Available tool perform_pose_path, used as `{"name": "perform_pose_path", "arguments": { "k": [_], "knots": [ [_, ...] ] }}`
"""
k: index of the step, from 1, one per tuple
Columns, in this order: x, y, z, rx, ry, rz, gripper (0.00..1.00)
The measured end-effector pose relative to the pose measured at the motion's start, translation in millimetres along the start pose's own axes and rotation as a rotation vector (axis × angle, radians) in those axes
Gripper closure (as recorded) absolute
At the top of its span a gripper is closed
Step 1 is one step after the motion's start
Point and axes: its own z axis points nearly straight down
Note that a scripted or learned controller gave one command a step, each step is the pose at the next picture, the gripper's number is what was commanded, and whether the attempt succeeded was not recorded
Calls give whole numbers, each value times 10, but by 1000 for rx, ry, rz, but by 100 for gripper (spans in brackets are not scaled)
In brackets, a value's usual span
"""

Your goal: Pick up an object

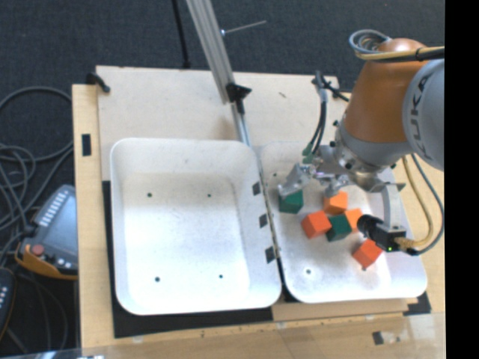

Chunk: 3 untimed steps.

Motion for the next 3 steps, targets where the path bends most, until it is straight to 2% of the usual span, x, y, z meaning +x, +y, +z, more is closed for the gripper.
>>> {"name": "perform_pose_path", "arguments": {
  "k": [1, 2, 3],
  "knots": [
    [-567, 27, 1374, 3, -4, 2, 0],
    [-1094, -92, 673, 0, -4, 3, 0],
    [-809, -61, 1355, -13, -5, -2, 0]
  ]
}}
